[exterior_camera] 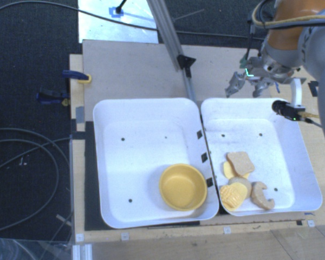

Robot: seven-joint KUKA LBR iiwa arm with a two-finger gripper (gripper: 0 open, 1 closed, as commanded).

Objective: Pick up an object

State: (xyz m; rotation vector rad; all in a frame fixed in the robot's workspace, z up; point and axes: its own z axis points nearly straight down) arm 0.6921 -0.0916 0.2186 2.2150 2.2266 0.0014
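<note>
A yellow bowl (pixel 183 186) sits in the near right part of the left bin (pixel 130 123). In the right bin (pixel 284 145), near its front left corner, lie a tan toast slice (pixel 241 163), a yellow ridged piece (pixel 232 196) and a tan curved piece (pixel 261 195), close together. My gripper (pixel 246 86) hangs above the bench just beyond the right bin's far rim, well away from these items. Its fingers are spread open with nothing between them.
A slanted metal pole (pixel 170 34) with a black clamp crosses the bench behind the bins. A small yellow disc (pixel 228 170) lies partly under the toast. A blue and yellow clamp (pixel 70 76) grips the bench's left edge. Cables lie on the floor at left.
</note>
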